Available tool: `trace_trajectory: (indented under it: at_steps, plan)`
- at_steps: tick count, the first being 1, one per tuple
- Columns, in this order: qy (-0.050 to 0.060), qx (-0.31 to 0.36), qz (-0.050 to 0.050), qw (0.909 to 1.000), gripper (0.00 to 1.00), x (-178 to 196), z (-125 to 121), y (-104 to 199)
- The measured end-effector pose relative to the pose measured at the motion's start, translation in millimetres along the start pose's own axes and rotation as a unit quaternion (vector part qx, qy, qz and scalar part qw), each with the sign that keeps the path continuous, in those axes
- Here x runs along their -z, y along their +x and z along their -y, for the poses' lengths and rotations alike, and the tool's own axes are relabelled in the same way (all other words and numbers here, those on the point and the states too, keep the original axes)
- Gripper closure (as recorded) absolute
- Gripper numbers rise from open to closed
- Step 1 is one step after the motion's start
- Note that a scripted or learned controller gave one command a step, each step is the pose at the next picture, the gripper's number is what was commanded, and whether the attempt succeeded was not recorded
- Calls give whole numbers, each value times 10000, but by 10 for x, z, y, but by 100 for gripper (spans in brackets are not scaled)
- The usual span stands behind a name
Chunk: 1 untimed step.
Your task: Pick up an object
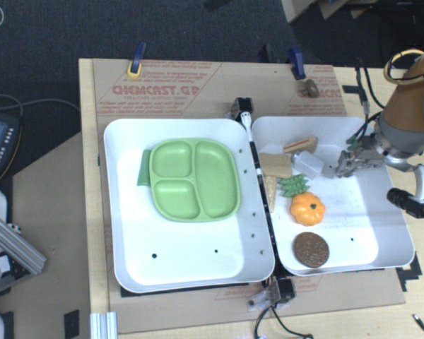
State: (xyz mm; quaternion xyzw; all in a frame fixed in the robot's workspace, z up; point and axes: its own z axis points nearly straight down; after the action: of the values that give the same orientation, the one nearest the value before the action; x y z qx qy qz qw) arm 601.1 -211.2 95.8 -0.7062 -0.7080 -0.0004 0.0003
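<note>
The right bin [367, 249] holds an orange pumpkin toy [307, 209], a brown round cookie [311, 249], a small green leafy piece [294, 185], a clear plastic block [309, 164], a tan stick-shaped piece [299, 145] and a tan flat card [273, 164]. My gripper [347, 164] hangs over the right bin's upper right part, just right of the clear block and apart from it. Nothing shows between its fingers.
The left bin [127, 253] carries a green divided plate [195, 178] lying on a darker green sheet. Blue and yellow clamps [136, 61] grip the cardboard board's far edge. A black bracket [408, 202] sticks in over the right bin's right rim.
</note>
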Motion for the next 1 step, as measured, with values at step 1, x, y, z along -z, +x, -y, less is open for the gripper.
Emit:
trace_trajectory:
  at_steps: [1]
  plan:
    - [-31, -13, 22, 10000, 100, 501, 33, -83]
